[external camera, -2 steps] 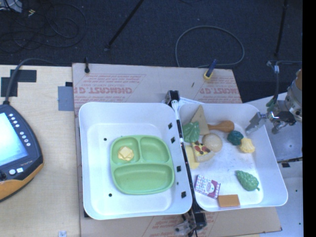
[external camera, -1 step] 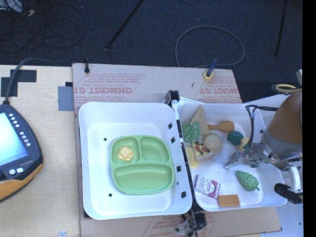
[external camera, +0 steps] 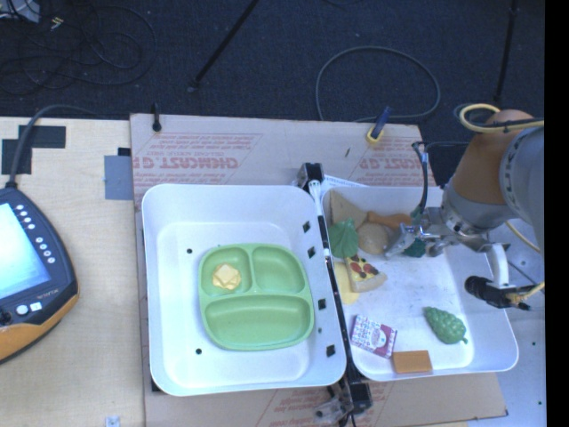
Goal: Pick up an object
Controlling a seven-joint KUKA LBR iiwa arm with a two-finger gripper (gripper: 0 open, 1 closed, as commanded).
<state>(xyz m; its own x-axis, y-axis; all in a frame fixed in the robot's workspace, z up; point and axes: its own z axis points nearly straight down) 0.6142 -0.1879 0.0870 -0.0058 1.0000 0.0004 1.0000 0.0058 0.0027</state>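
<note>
At the frame's right-centre, my gripper [external camera: 414, 238] hovers low in the right-hand bin [external camera: 498, 350], jaw state unclear, with a tan potato-like toy [external camera: 375, 237] just left of it.

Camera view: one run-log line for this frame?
arm: over right bin | tool: low, near toy food pile at far end | grasp: unconfirmed | green tray: left bin

The gripper [external camera: 416, 238] is small and blurred in the right middle of the frame, so its fingers cannot be read, and a teal thing [external camera: 415, 248] under it is too unclear to name. The arm [external camera: 498, 172] is cut by the right edge. At the left edge, the control tablet [external camera: 22, 261] is cut off.
</note>
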